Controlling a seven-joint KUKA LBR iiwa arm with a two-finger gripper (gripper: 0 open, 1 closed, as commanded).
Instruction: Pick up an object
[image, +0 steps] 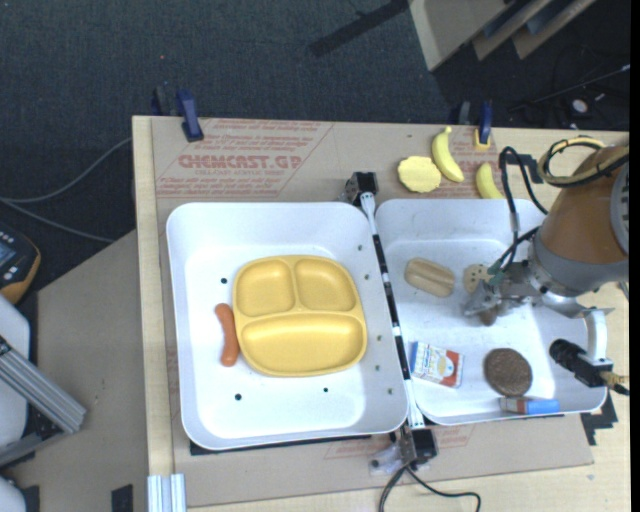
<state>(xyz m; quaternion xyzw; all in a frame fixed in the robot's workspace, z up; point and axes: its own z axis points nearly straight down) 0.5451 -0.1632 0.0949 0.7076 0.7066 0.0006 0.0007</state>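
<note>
your gripper (487, 303) low in right bin (440, 225) | claw state: can't tell from here | nearest pick: tan bread roll (429, 277) just left of it | brown cookie (508, 370) below

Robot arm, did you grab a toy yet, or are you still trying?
Not yet. The gripper is low inside the right bin, near the tan bread roll, with nothing seen between its fingers. The cookie and small carton lie untouched. Grabbing and lifting are left.
</note>
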